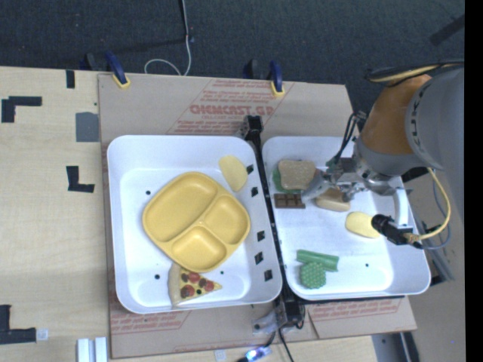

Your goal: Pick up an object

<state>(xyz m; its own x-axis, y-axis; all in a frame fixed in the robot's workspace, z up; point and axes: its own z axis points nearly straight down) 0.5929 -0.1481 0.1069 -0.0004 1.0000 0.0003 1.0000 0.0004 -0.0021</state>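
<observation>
tan wedge (332,199) just beneath claw (337,181), right bin (407,277)

L bin (121,202): the yellow divided plate (196,219) takes up most of the floor, w/ a pizza slice (192,284) touching its lower edge and a yellow chip-like piece (234,173) just beside its upper right. Bare floor along the top and lower right. R bin (407,277): upper part crowded by the arm (411,130), sandwich (295,175), chocolate bar (288,200); lemon (363,224) mid-right; green toy (315,268) low centre. Lower right is open.
</observation>
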